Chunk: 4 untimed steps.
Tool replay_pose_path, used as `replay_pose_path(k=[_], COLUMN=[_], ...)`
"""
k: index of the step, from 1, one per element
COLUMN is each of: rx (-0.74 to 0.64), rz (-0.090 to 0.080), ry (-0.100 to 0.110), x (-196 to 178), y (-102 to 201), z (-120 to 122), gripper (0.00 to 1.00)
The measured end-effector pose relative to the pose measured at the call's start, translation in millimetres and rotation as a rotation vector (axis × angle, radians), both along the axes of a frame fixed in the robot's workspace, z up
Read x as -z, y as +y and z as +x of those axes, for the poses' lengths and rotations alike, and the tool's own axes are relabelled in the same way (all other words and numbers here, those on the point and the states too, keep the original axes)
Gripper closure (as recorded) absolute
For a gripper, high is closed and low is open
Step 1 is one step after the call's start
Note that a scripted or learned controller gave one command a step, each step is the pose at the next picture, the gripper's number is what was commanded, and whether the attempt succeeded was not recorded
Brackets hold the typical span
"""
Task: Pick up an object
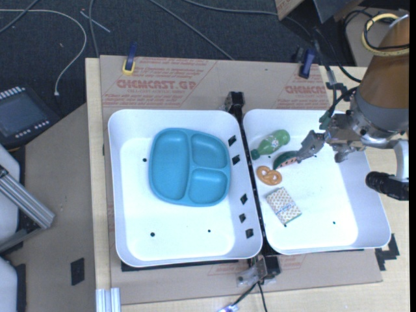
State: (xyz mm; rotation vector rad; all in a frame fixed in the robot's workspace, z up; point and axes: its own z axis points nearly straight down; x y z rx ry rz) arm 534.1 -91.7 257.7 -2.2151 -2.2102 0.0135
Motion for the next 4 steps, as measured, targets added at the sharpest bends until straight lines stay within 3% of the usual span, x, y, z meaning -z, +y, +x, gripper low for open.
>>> replay_pose_path(k=[1, 4], rx=[-0.003, -0.001], rz=[-0.001, 0.000], ry=[-0.013, -0.007], x=[-6.4, 147.4], y=[0.2, -19.6], z=[2.2, -3.6], gripper=[0.00, 0.00])
